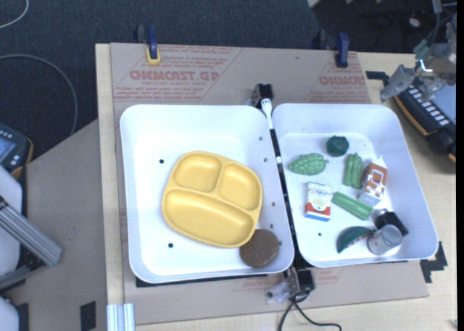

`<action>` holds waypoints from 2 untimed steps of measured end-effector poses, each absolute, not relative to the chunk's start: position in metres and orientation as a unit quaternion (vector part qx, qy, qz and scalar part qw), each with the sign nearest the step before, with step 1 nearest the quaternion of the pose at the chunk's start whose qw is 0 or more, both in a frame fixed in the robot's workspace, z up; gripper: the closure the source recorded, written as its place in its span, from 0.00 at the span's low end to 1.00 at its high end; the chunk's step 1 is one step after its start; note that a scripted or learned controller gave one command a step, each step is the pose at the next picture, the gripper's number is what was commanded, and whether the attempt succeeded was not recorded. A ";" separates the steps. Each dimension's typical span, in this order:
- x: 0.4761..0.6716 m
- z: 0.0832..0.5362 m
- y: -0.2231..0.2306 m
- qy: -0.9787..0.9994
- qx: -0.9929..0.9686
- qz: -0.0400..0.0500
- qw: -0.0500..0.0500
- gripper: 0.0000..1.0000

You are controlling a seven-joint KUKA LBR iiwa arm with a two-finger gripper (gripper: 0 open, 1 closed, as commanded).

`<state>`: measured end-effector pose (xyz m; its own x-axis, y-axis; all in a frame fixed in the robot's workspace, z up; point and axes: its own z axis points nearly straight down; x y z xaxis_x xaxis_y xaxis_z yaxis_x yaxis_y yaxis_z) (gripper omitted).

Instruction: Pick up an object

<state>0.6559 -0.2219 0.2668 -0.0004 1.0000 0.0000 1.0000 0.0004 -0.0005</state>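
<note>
Eight or so small items sit in the right bin, any of them a fair pick. What looks like the gripper hangs at upper right of the view, outside that bin's far corner, nothing visibly held. Whether it is open or closed: cannot tell, too small and cluttered.

All candidates lie down and left of it in the view. Nearest is the dark green ball, then the green pods and the orange carton just beside them. The leafy green piece sits apart from the rest, so probably the easiest approach. The red-and-white carton stands close to the green cucumber, whose long axis runs upper-left to lower-right; closing across that axis would suit it. The dark green crescent touches the black-and-silver can near the front wall, which looks crowded and risky.

The left bin holds a yellow divided plate with a brown disc at its edge, well apart from the gripper.
</note>
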 end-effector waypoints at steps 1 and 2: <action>0.657 0.278 -0.222 -0.708 -0.707 0.000 -0.002 1.00; 0.656 0.241 -0.147 -0.710 -0.705 0.000 0.003 1.00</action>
<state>0.6564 -0.1469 0.2407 -0.0070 1.0000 0.0040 1.0000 0.0070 -0.0051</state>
